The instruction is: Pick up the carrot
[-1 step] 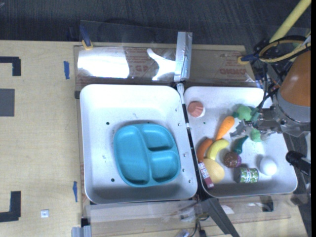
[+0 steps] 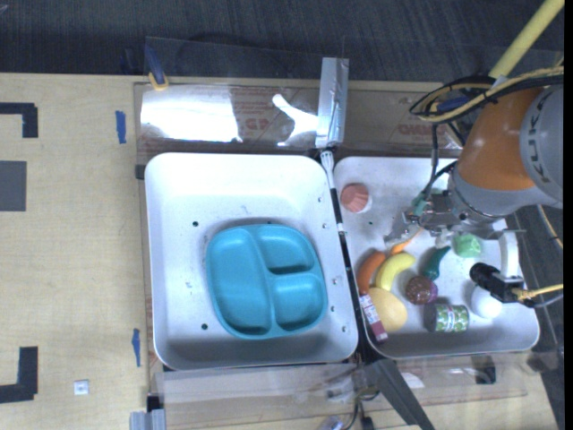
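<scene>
My gripper (image 2: 421,225) over right bin (image 2: 515,334), finger state unclear. Carrot (image 2: 405,239) light, stiff, slick; grab mid-body, near banana (image 2: 394,269).

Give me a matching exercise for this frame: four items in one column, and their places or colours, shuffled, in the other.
Things:
1. blue divided plate
2. banana
3. pink ball
4. green can

Places:
A. far-left corner of the right bin
B. middle of the left bin
C. near edge of the right bin
D. left part of the right bin, beside the orange carrot

Pairs: 1-B, 2-D, 3-A, 4-C
</scene>
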Robot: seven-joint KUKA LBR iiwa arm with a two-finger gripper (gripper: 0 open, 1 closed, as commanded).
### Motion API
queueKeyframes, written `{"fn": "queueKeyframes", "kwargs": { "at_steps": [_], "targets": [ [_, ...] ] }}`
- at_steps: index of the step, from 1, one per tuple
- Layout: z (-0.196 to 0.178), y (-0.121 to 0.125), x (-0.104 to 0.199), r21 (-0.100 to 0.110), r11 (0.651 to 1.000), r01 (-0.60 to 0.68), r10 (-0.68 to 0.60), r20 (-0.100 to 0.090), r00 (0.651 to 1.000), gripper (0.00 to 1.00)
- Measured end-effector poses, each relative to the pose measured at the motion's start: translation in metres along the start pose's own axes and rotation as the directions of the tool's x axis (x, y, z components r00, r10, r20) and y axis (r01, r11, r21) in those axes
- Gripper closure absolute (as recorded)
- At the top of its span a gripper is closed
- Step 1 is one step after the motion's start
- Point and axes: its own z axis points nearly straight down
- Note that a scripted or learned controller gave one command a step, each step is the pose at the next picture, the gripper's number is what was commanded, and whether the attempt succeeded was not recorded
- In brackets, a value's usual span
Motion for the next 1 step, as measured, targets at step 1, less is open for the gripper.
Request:
{"fn": "queueKeyframes", "kwargs": {
  "at_steps": [1],
  "targets": [
    [0.0347, 0.0278, -0.0435, -0.008, 0.997, -0.070, 0.070, -0.001, 0.998, 0.00]
  ]
}}
